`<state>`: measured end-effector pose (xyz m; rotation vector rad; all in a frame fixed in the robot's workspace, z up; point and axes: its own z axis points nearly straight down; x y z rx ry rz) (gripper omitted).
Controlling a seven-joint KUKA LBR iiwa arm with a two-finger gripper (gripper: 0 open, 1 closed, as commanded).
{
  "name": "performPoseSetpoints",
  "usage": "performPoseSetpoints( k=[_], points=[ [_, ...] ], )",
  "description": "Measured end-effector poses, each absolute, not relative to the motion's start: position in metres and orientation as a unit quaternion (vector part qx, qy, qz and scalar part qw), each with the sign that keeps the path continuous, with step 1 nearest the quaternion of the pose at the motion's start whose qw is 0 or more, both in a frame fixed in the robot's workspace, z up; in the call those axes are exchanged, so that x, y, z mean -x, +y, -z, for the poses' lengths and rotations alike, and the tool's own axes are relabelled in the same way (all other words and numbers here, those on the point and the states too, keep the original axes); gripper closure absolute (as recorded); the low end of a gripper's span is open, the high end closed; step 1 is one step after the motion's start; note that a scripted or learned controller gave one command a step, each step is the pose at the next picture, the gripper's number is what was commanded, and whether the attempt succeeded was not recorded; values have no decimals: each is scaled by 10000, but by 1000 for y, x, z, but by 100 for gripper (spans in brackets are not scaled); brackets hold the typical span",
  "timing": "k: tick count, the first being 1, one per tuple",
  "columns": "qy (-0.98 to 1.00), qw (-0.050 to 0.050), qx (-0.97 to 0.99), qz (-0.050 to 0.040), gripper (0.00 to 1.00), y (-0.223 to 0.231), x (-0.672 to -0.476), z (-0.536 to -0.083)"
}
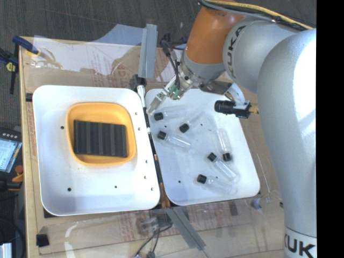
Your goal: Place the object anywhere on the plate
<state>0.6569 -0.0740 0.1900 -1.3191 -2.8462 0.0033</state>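
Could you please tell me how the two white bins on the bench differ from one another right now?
The left bin holds a yellow plate with a dark ribbed centre; the right bin holds several clear vials with black caps lying scattered on their sides. The arm's pincer sits over the right bin's far left corner, while nothing reaches over the left bin. Both are shallow, white and round-cornered.

Floor (pixel 80 4): dark grey, finely textured like carpet, along the top and left. Bench top (pixel 86 63): pale wood-coloured board with faint reddish markings, under a clear glossy sheet. Grey metal bar (pixel 147 50): standing at the bench's far edge, mid-way. Blue-handled tool (pixel 24 43): at the far left corner. Small display device (pixel 8 153): off the left edge. Cables (pixel 150 241): trailing at the near edge. Light: even, soft.
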Motion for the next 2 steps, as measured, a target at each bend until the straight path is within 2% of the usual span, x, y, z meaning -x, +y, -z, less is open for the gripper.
performPoseSetpoints(
  k=[1, 2],
  points=[
    [-8907, 0, 4546, -7, 0, -56, -640, -235],
    [-9660, -3, 2587, -3, 0, -31, -657, -224]
  ],
)
